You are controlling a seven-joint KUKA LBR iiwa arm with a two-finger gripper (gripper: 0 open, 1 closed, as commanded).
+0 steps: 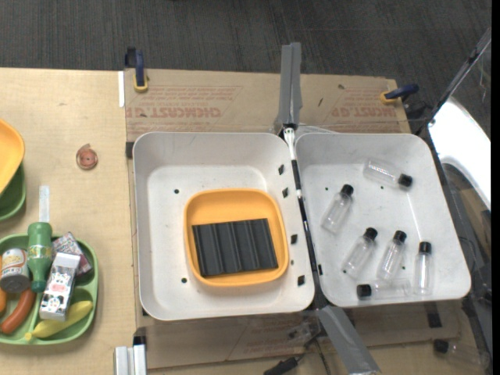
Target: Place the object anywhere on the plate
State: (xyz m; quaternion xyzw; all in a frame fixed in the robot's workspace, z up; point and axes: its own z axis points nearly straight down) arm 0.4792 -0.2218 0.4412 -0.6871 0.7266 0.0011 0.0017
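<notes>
Though gripper state untellable: 6 vials (pixel 337 209) in right bin (pixel 410 209), plate (pixel 233 199) in left.

Bench with two white bins

The wooden bench (pixel 62 116) carries a cardboard sheet (pixel 234 100) under the left bin (pixel 156 287) and right bin (pixel 445 209); a green tray (pixel 78 319) of toy food sits far left.

The setting is a robotics lab test bench: two shallow white bins (pixel 148 233) sit side by side on clamped cardboard (pixel 234 104), clear vials (pixel 337 207) lie in the right bin, and toy food fills a green tray (pixel 82 307) at the bench's left edge.
</notes>
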